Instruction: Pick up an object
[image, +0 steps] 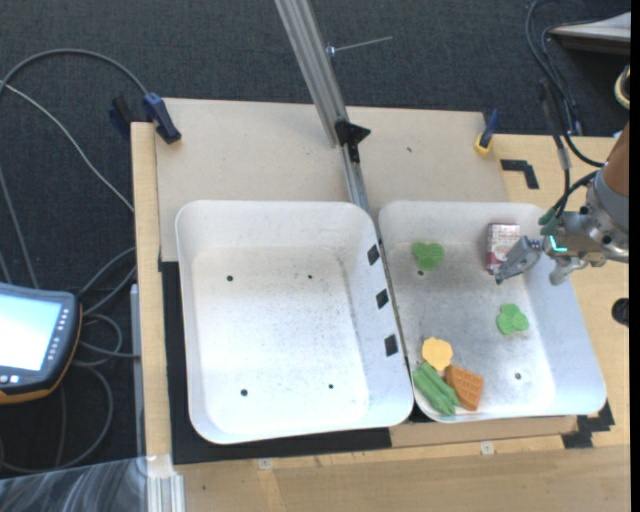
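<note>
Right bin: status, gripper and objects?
Two-finger gripper over right white bin, beside pink-white packet. Nothing seen held. Green pieces, yellow, orange items loose.

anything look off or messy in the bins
Nothing looks spilled or damaged. The right bin holds all the objects: two green pieces, a pink-and-white packet beside the end effector, and a yellow, green and orange cluster crowded into its near left corner.
</note>
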